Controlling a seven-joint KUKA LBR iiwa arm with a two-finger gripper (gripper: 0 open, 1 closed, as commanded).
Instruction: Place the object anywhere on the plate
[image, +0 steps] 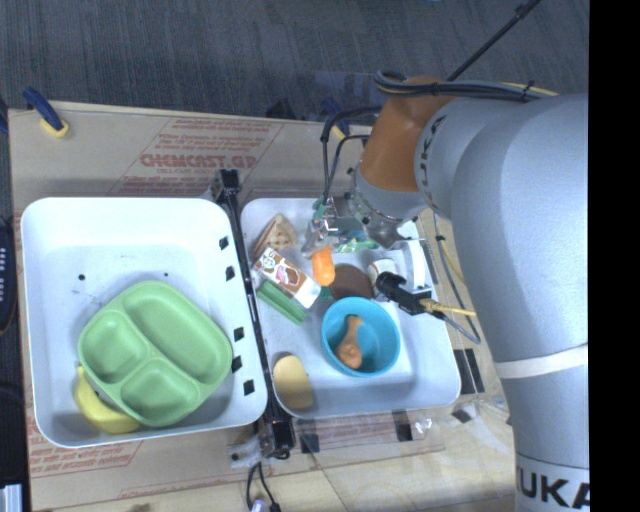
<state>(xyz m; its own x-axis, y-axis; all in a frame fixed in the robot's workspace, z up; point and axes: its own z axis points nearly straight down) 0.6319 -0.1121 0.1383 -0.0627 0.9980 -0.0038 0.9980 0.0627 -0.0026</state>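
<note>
A green divided plate (155, 350) lies in the left bin (60, 230), resting partly on a yellow thing (95, 408). My gripper (326, 238) hangs low over the back of the right bin (430, 375). Directly at its tip is a small orange carrot-like piece (323, 267), and whether the gripper touches it is unclear. Beside the orange piece lies a brown rounded thing (350, 282).
The right bin also holds a toast-like wedge (273, 237), a small printed carton (284, 277), a green stick (283, 303), a blue bowl (382, 350) with a tan drumstick (349, 343) in it, and a tan disc (292, 380). The arm covers the bin's right side.
</note>
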